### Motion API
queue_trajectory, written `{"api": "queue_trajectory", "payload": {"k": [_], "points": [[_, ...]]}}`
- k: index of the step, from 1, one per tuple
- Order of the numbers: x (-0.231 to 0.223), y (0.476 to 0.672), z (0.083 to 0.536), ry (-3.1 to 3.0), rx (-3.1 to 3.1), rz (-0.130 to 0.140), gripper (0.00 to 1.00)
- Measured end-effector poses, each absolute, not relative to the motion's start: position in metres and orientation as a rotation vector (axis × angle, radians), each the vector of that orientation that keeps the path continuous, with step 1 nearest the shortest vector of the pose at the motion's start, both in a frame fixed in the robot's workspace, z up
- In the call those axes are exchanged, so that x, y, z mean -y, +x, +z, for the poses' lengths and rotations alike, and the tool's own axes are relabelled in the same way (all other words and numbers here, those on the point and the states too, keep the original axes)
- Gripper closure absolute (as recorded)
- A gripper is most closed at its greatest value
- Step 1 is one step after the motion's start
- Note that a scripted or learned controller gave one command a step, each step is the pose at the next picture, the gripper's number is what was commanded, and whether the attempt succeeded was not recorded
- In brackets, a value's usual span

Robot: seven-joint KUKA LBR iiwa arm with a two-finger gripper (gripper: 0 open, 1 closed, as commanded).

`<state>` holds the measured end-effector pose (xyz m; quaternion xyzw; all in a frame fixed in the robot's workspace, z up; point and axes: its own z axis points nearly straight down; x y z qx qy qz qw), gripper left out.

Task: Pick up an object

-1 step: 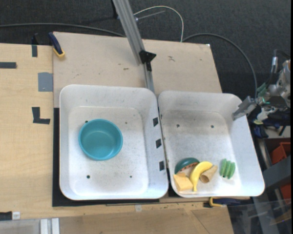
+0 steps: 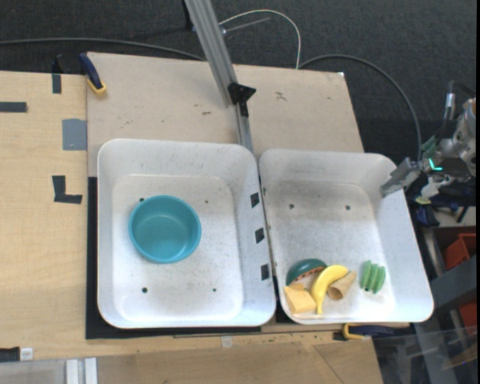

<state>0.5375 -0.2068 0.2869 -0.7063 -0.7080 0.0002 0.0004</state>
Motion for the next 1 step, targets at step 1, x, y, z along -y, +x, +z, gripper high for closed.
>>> {"api": "queue_trajectory", "payload": {"k": [1], "points": [[0.2018, 0.5368, 0.2428, -2.216, 2.221, 0.005, 0.00]]}}
